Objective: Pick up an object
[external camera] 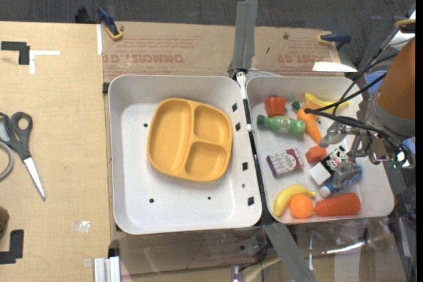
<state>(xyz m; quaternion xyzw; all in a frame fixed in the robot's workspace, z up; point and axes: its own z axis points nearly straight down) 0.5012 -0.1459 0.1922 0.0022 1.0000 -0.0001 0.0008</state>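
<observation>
Two white bins side by side, arm entering at three o'clock.
Gripper (345,154) hangs over the right bin's (370,211) clutter; its opening cannot be told.

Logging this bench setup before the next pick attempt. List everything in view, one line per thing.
Yellow three-compartment plastic plate: 1, yellow, in the left white bin.
Green plastic bottle: 1, green, lying in the right white bin.
Toy bananas: 2, yellow, one at the far side, one at the near edge.
Toy orange: 1, orange, beside the near banana.
Toy carrot: 1, orange, by the bottle.
Red toy pepper: 1, red, far left corner.
Small maroon box: 1, middle.
Long red toy: 1, near edge.
Scissors: 1, grey, on the bench left.
Gripper: 1, low over the right bin's clutter.
</observation>
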